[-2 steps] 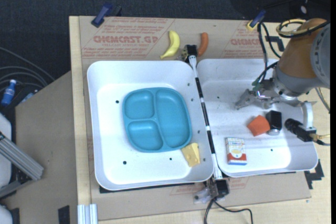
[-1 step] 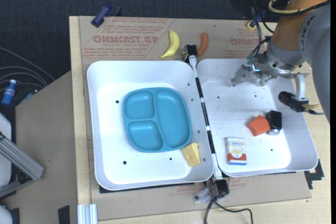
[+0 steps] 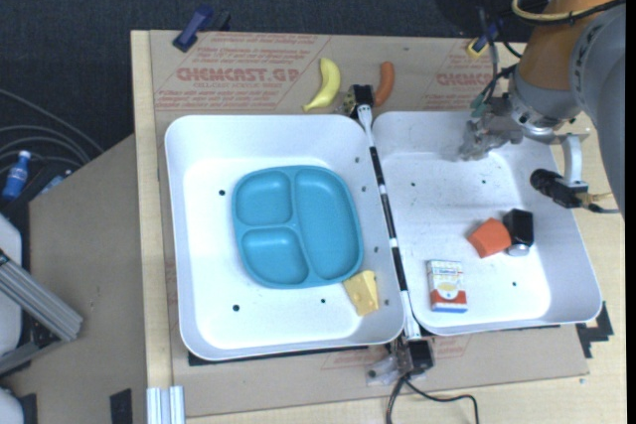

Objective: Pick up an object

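Small box point(image 3: 447, 286): right bin point(image 3: 566, 298), 6 o'clock
Orange block point(image 3: 490, 238): touches black piece point(image 3: 519, 227), risk of double grasp
Gripper point(image 3: 475, 142): 11 o'clock, far from objects; opening I cannot tell

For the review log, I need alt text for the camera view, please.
The gripper hangs over the back of the right bin, away from the orange block, black object and small carton. The left bin holds a blue divided plate and yellow wedge.
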Robot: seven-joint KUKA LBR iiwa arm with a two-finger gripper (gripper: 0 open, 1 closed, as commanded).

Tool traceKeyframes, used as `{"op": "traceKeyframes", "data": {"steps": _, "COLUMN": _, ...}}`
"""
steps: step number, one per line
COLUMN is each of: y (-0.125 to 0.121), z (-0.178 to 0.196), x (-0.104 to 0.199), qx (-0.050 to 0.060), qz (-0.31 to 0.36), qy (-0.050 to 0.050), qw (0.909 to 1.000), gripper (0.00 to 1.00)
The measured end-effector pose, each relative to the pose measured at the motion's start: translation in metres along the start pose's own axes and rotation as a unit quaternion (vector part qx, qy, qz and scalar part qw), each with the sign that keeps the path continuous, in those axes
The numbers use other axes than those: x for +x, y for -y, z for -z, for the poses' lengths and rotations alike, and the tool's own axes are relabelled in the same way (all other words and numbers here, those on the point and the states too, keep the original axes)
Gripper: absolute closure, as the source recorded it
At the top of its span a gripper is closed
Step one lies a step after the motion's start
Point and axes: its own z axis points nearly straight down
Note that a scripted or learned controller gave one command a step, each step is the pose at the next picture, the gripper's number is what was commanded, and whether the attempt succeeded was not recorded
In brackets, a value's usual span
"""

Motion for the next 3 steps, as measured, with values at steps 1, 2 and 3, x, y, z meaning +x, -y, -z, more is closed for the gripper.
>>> {"op": "traceKeyframes", "data": {"steps": 1, "y": 0.0, "z": 0.0, "x": 0.0, "qx": 0.0, "qz": 0.0, "qy": 0.0, "qw": 1.0, "gripper": 0.0}}
{"op": "traceKeyframes", "data": {"steps": 2, "y": -0.001, "z": 0.01, "x": 0.0, "qx": -0.001, "qz": 0.001, "qy": 0.001, "qw": 1.0, "gripper": 1.0}}
{"op": "traceKeyframes", "data": {"steps": 3, "y": -0.001, "z": 0.01, "x": 0.0, "qx": -0.001, "qz": 0.001, "qy": 0.001, "qw": 1.0, "gripper": 0.0}}
